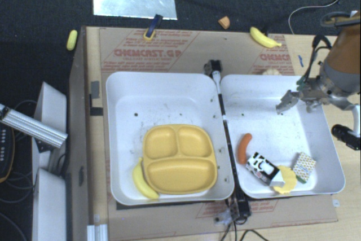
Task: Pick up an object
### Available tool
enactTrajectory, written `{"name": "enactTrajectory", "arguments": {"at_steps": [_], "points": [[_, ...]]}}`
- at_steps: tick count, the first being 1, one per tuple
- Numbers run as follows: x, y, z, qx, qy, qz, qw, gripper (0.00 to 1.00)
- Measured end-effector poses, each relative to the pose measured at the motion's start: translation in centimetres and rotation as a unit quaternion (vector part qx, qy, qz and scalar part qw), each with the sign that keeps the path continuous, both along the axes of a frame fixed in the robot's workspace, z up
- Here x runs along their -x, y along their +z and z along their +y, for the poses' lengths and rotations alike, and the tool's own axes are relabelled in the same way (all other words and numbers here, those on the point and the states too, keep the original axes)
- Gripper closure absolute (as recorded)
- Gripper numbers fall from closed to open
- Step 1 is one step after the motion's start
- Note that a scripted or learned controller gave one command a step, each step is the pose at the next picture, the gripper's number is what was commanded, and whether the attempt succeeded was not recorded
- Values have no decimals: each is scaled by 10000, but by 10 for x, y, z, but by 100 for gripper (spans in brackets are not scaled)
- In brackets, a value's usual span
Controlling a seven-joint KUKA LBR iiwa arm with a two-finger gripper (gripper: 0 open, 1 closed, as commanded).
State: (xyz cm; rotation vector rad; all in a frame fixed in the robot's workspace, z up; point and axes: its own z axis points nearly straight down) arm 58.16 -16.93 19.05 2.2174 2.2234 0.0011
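Observation:
My gripper [297, 103] hangs over the far right part of the right bin [254, 87], its two fingers spread open with nothing between them. Nearer the front of that bin lie an orange sausage-shaped toy [243, 148], a black-and-white box [261, 167], a yellow piece [286, 180] and a small patterned block [304, 166]. All of these sit well in front of the gripper and apart from it.
The left bin [130, 93] holds a yellow divided plate [179, 158] with a banana [144, 180] tucked at its front left. Outside the bins, a banana [264, 38], a small orange item [224, 22] and a yellow item [71, 39] lie at the back.

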Motion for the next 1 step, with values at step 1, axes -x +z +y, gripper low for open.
{"name": "enactTrajectory", "arguments": {"at_steps": [1], "points": [[42,-45,67,-6,2,9,10000,0]]}}
